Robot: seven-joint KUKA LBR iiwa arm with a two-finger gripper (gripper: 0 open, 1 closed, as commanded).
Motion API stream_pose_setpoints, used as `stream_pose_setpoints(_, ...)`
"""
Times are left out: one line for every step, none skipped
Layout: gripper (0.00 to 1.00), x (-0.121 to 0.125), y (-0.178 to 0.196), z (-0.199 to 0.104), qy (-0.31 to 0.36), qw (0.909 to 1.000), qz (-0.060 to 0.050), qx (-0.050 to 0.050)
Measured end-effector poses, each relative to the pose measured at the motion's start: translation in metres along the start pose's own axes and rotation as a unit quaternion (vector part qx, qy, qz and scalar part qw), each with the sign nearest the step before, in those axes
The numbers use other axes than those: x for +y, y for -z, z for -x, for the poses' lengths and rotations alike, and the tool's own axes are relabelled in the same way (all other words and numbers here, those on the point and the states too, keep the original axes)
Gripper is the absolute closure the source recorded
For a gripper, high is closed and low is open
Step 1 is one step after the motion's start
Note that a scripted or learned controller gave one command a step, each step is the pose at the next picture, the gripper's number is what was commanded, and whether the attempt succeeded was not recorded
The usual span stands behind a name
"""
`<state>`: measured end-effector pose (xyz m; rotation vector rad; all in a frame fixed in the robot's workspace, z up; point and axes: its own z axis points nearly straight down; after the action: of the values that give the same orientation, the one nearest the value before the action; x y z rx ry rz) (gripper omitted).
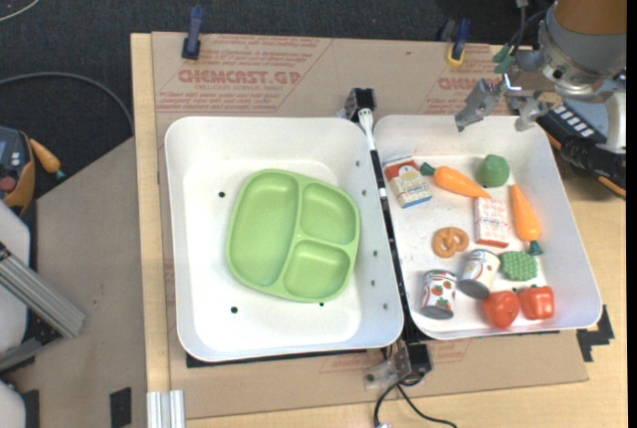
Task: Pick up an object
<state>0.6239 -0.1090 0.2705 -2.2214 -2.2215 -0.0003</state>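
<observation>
The gripper (501,107) hangs above the far rim of the right bin (575,247), its two fingers (474,109) spread wide with nothing between them. No toy touches the fingers; everything lies below them, toward the near side of the bin.

Nearest the fingers is a green ball (495,169), just below the gap between them. Left of the ball and slightly lower lies a carrot (461,181), and further left a small red and white carton (406,182). Below the right finger a second carrot (525,213) lies nearly upright, beside a pink and white packet (492,220). Further from the fingers sit a pretzel (450,241), a green bumpy piece (519,265), two small cans (439,293), a tomato (501,309) and a red pepper (537,302).

Far to the left of the fingers, the left bin (194,217) holds a green divided plate (293,234).
</observation>
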Motion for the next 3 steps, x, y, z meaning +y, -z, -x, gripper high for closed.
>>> stream_pose_setpoints(0.0,0.04,0.163,-0.065,0.004,0.9999,0.012,-0.001)
stream_pose_setpoints(0.0,0.043,0.274,-0.137,0.005,0.9999,0.009,0.001)
stream_pose_setpoints(0.0,0.007,0.147,-0.216,0.004,1.0,-0.007,0.0)
